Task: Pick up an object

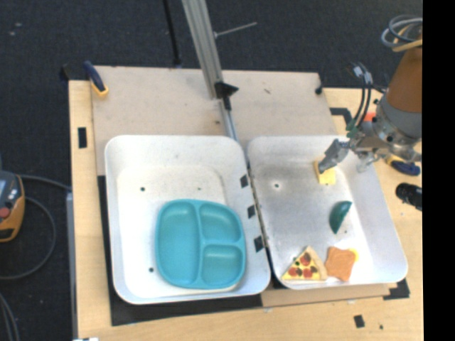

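Note:
My gripper (346, 163) hangs over the far right part of the right bin (284, 212), and it is open. Its left finger (330, 155) slants down to a small yellow block (326, 177) and its tip is at the block's top edge. The block lies on the bin floor and is not between the fingers. A dark green rounded piece (340, 215) lies nearer the front. A toy pizza slice (304, 265) and an orange toast-like piece (340, 263) rest along the bin's front edge.
The left bin (135, 162) holds a teal divided plate (201, 244) in its front half. A metal post (206, 45) rises behind the bins. Cables and the arm's orange band (407, 84) crowd the right side.

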Robot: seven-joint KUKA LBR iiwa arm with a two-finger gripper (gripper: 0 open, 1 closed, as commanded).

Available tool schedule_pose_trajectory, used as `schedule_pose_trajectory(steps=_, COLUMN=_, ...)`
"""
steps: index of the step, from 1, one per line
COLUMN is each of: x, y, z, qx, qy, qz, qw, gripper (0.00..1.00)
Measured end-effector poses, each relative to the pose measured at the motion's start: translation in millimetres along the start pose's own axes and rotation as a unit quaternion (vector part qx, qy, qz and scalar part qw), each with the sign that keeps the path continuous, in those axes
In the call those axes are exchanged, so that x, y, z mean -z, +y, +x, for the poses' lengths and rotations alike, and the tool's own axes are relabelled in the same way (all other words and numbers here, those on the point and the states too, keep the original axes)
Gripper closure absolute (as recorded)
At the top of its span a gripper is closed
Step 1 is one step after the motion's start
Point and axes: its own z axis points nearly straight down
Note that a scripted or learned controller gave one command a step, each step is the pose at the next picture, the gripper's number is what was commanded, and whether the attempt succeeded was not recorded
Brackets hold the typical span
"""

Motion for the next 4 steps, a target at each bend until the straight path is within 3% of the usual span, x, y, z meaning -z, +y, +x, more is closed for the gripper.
schedule_pose_trajectory(steps=2, x=-118.7, y=-8.4, z=1.3, qx=0.000, qy=0.000, qz=0.003, qw=1.0000, gripper=0.00)
schedule_pose_trajectory(steps=3, x=-159.4, y=-8.1, z=0.4, qx=-0.001, qy=-0.001, qz=0.000, qw=1.0000, gripper=0.00)
schedule_pose_trajectory(steps=4, x=-145.7, y=-6.5, z=-0.8, qx=-0.002, qy=-0.001, qz=-0.002, qw=1.0000, gripper=1.00)
